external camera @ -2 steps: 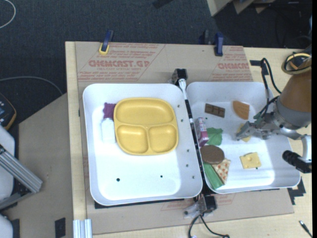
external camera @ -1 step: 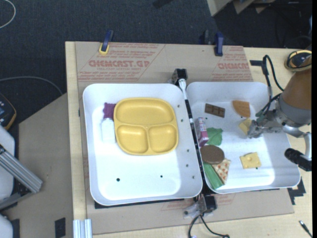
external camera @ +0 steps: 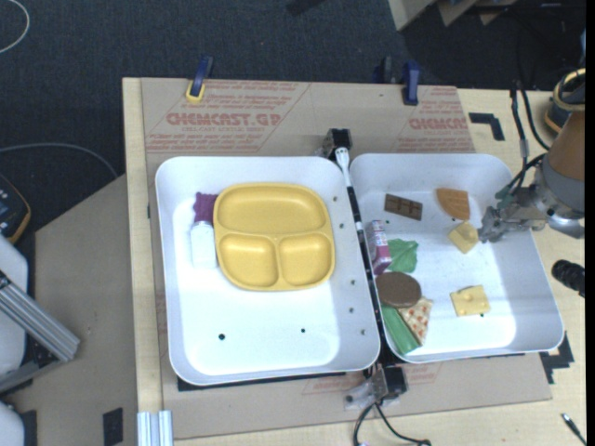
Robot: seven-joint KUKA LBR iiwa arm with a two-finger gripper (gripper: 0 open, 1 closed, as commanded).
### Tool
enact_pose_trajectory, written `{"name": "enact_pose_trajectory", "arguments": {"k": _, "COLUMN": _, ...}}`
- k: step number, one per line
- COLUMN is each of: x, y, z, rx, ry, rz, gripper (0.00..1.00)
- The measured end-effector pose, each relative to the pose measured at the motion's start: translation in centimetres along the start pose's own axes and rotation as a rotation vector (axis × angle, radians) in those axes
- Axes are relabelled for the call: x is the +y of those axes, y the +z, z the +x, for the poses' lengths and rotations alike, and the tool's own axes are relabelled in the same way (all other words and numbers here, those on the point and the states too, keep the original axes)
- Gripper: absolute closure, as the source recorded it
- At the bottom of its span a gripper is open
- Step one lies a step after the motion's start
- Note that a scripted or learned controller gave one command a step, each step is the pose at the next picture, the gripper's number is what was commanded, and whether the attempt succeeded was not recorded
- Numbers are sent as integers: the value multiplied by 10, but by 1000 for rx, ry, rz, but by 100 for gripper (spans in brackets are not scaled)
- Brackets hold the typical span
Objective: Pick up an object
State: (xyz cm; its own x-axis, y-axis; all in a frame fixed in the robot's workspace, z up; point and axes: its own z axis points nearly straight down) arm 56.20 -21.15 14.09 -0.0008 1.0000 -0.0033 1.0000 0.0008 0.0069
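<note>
Looking down from the camera view, your tool (external camera: 490,223) sits over the right side of the right bin (external camera: 521,328), low and just beside a pale yellow cheese-like chunk (external camera: 464,238). Honestly I can't tell how the tool is set or if it's got anything, it's too small and blurry there, and the chunk looks like it's lying on the bin floor and not lifted. If that chunk is your target, I'd get it centred under the tool before closing, since it looks off to the left of the tip right now. Other options close by: an orange-brown piece (external camera: 454,203) a bit farther back, a brown bar (external camera: 403,207) to its left, another yellow block (external camera: 469,301) nearer you. I'd skip the pile at the bin's left wall, brown disc (external camera: 400,289) on green stuff (external camera: 402,252), too crowded for a clean grab. The left bin (external camera: 186,277) has a yellow divided tray (external camera: 274,235), probably awkward to pinch.
</note>
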Motion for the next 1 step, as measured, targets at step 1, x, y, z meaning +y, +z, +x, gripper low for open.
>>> {"name": "enact_pose_trajectory", "arguments": {"k": 1, "x": 0, "y": -64, "z": -2, "rx": 0, "ry": 0, "rz": -1, "gripper": 100}}
